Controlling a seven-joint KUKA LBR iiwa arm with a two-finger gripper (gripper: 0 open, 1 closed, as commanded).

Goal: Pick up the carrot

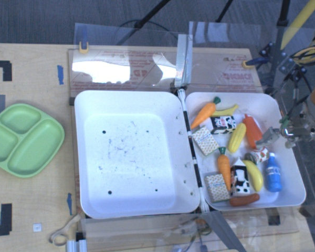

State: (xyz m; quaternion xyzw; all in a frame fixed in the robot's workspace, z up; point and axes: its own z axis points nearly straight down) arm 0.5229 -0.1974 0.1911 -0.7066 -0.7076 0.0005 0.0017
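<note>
Plainly, the job has not yet got going: both orange, tapered plastic carrots with green tops lie untouched in the right shallow white bin (291, 156), one carrot (203, 114) slanting near its upper left corner and a second carrot (224, 166) lying lower down, roughly along the middle. The metal two-finger gripper (277, 134) sits at the bin's right rim, over the wall and apart from either carrot, and how wide it stands cannot be made out at this size; nothing is visibly caught in it. All of the reach, the grasp and the lift are left to do, as I judge it. The carrots look smooth, hard and glossy, like their neighbours: curved yellow toy bananas (237, 136), a black-and-white cow-patterned carton (223, 123), a blue plastic bottle (273, 173) and small speckled square packets (204, 140). The left white bin (89, 109) is matt, scuffed with faint blue marks, and a pale green compartmented plate (24, 139) rests on the wooden bench (31, 67), well apart.
</note>
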